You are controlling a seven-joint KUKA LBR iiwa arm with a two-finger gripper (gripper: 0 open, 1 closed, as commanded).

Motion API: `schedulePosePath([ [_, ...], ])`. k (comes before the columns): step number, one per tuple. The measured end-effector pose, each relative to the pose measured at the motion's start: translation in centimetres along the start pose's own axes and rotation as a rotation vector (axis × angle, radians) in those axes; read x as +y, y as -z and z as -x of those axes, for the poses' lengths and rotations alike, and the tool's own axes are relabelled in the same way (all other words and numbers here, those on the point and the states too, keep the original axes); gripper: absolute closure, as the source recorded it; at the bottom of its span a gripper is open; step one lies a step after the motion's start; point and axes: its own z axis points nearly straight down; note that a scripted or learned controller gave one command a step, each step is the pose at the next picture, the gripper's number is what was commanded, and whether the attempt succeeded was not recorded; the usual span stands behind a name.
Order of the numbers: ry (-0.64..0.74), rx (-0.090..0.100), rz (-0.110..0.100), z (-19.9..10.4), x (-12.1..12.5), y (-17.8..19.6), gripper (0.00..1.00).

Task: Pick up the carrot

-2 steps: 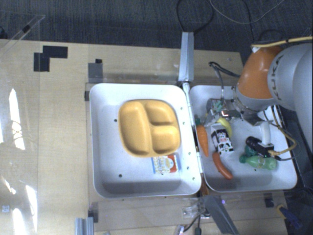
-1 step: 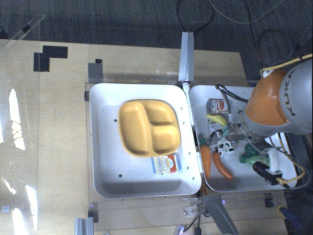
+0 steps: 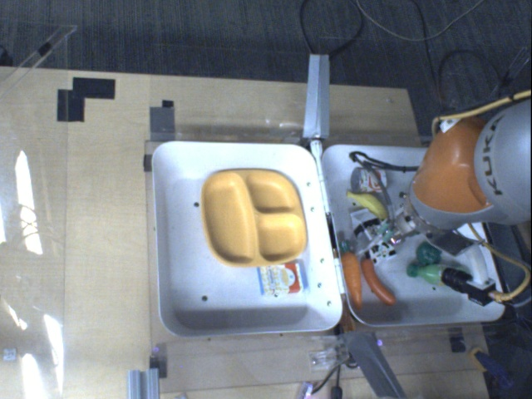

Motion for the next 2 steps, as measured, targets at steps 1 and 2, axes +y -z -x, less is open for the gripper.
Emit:
schedulePosePath([
  [1, 0.295, 0.006, 0.0, -0.7, -4.9, 0.0, 0.0],
  [2, 0.296, 0.007, 0.003, -0.8, -4.7, 1.1, 1.0],
])
